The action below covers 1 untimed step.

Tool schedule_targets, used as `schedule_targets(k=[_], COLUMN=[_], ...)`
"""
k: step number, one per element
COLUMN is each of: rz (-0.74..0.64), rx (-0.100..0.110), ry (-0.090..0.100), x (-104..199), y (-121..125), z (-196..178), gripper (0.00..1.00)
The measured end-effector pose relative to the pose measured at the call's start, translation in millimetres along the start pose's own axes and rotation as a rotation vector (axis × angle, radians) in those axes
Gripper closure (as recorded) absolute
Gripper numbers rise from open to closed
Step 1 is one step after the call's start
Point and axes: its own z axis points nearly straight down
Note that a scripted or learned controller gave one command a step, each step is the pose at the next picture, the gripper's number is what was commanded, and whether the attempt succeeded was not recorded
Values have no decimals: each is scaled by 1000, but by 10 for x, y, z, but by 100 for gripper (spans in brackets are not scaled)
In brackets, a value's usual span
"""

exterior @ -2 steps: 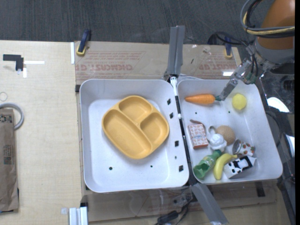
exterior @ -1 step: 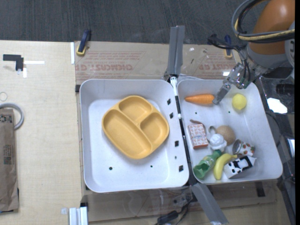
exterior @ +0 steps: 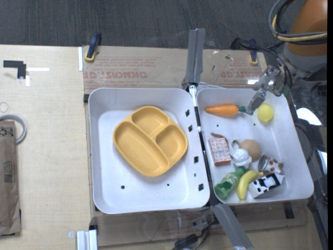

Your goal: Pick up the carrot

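The slim orange carrot with its green stalk end (exterior: 223, 110) lies flat along the far side of the right-hand shallow white bin (exterior: 296, 139), its stalk end just beside the tip of the metal two-finger claw (exterior: 253, 106), which slants down from the grey arm; whether that claw is open or closed, I cannot tell. Near it sit a small yellow lemon (exterior: 265, 113) and a red-and-white carton (exterior: 219, 150). Across the divider, the left white bin (exterior: 104, 191) carries a yellow three-compartment plate (exterior: 150, 140), all on a pale wooden worktop (exterior: 41, 119) before dark grey carpet (exterior: 130, 9).
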Motion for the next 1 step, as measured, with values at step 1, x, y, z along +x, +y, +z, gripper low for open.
schedule_targets(k=[1], rz=[-161], rx=[-1], ry=[2], x=[35], y=[47], z=[484], gripper=[0])
